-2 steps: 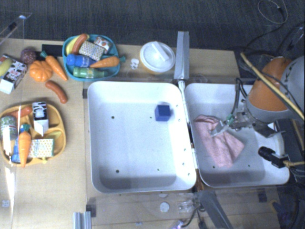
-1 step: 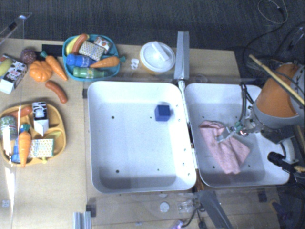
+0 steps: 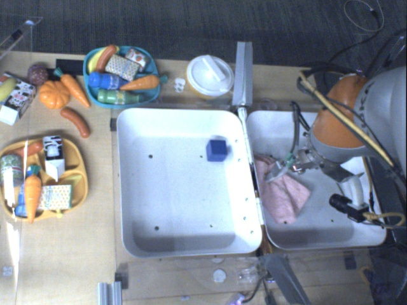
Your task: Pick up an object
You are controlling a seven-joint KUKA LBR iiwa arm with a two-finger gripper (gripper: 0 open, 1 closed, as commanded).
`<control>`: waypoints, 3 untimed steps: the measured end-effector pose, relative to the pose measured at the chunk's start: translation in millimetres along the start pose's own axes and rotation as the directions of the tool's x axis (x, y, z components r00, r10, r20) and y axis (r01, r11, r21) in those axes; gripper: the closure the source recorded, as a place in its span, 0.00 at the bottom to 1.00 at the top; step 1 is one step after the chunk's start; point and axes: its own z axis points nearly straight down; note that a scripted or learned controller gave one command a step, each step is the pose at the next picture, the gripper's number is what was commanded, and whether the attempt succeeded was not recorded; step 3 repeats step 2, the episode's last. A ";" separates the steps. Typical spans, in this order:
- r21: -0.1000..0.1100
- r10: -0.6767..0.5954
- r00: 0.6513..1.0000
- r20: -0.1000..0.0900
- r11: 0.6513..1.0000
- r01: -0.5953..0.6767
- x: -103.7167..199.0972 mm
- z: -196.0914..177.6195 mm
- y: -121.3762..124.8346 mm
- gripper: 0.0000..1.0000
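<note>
Grey arm bent low, tool over pink cloth.

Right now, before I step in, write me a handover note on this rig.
Gripper: low in the right bin, at the top edge of the pink cloth. Whether it grips the cloth cannot be told from this view.
Pink cloth: crumpled on the right bin's floor, near its left wall.
Blue block: alone in the left bin, upper right part, untouched.
Done: arm reached down to the cloth.
Left: confirm a grasp and lift an object clear of the bin.
</note>
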 end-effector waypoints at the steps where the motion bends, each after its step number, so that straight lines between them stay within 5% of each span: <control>1: -0.001 -0.021 1.000 0.000 1.000 0.021 0.4 -0.3 -22.9 0.00; 2: -0.005 -0.025 1.000 -0.003 1.000 0.025 2.3 -11.6 -20.1 1.00; 3: -0.005 -0.025 1.000 -0.003 1.000 0.025 2.3 -11.6 -20.1 1.00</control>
